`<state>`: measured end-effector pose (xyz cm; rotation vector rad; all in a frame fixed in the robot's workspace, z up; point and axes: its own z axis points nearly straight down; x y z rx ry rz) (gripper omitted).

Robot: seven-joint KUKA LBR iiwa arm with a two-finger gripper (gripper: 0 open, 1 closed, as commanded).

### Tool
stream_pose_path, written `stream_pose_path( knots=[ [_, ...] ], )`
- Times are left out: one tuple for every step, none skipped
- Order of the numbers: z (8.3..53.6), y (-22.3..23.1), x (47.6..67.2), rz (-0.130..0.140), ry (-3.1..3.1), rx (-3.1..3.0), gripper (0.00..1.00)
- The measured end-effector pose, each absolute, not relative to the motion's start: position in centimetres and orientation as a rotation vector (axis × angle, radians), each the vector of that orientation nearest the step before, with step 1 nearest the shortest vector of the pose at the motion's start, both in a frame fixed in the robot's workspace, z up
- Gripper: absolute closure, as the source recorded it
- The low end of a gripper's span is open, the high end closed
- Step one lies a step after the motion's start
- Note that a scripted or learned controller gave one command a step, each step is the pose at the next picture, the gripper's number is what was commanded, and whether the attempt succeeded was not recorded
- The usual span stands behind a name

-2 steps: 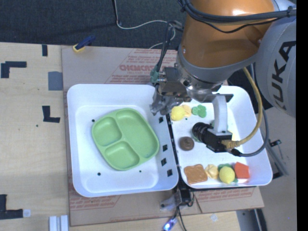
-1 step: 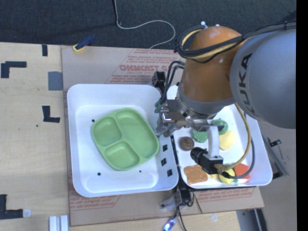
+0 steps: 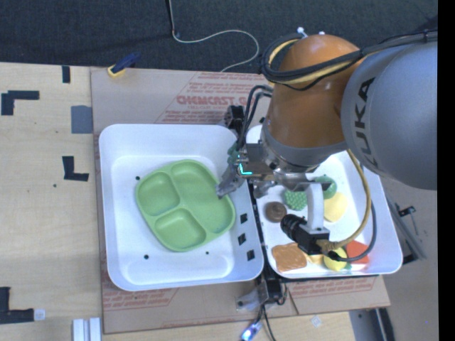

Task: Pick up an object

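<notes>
Left bin: a shallow white plastic bin [image 3: 117, 212] is seen on the left of the counter [image 3: 43, 212], and a light green plastic plate with 3 compartments [image 3: 183, 204] lies flat in it.
Plate position: the green plate is set toward the right half of the left bin, its right rim close to the wall shared with the other bin.
Claw: the claw [image 3: 229, 183] is seen at the green plate's upper right rim, just left of the dividing wall, hanging from the grey arm with the orange band [image 3: 313, 98].
Claw state: whether it is spread or pressed together cannot be told, as the tips are small and blurred against the plate rim.
Key relation: the plate is judged the nearest thing, lying directly left of and below the claw; whether the rim is touched cannot be told.
Right bin: a second white bin [image 3: 387, 261] holds several small things well to the right of the claw: a brown round piece [image 3: 275, 209], a toast-like orange-brown slab [image 3: 289, 258], a yellow rounded piece [image 3: 335, 206] and a green piece [image 3: 297, 199].
Judgement: nothing is seen lifted, so the pick is taken as not yet done.
</notes>
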<state>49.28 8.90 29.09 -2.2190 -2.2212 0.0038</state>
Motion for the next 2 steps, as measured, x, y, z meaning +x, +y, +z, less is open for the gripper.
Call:
stream_pose_path(
  knots=[
    [30.0,9.0,49.2,0.007,-2.222,-2.216,1.0],
    [43.1,7.7,51.1,-0.019,-2.229,-2.226,1.0]
  ],
)
